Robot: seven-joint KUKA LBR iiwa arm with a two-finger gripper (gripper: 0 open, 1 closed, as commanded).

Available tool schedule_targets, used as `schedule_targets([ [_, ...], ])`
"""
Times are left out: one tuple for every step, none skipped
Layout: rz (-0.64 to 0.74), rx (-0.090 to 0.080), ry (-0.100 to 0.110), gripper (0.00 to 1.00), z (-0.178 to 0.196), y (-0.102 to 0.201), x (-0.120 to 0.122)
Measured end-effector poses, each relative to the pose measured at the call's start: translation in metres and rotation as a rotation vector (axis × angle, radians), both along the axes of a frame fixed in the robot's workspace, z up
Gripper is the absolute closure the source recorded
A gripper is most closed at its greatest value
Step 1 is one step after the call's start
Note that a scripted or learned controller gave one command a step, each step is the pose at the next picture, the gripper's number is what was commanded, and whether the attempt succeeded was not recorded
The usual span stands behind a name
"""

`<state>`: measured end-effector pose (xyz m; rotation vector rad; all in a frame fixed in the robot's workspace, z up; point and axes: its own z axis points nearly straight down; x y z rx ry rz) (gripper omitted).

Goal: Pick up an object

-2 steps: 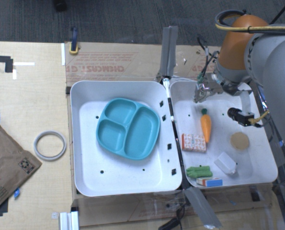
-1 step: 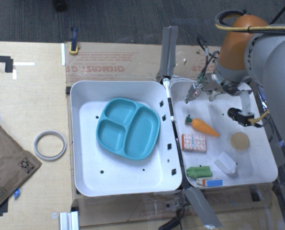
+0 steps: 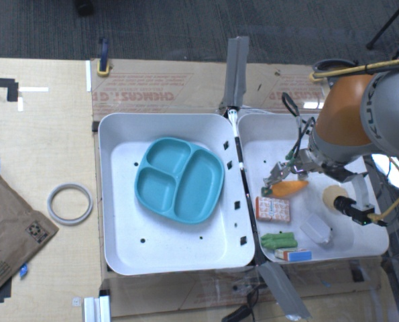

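Camera view had the arm reaching in from the right over the right bin, and the gripper sat low near that bin's middle. I could not tell from this slant whether the gripper was open or closed, and I saw nothing clearly held in it. The orange object, tapered like a toy carrot, lay on the bin floor just beside the gripper, on its lower right. They were so close that I could not tell whether they touched.

A red-and-white carton lay flat just below the orange object. Further toward the near edge lay a green object, and a small blue-and-orange box sat right under it against the bin's rim. A clear plastic piece rested to the right of the carton, and a pale yellow round thing lay partly hidden under the wrist.

The left bin held a teal divided plate, which sat near its middle. A ring of tape lay on the bench to the left of that bin, with a cardboard box at the frame's edge.
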<state>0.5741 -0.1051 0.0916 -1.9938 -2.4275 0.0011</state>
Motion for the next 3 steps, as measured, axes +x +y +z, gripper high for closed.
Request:
schedule_targets([
  [0.049,0.001,0.000,0.00,0.000,0.005,-0.074],
  [0.215,0.000,-0.003,0.00,0.000,0.002,-0.095],
  [-0.252,0.000,-0.002,0.00,0.000,-0.031,-0.096],
])
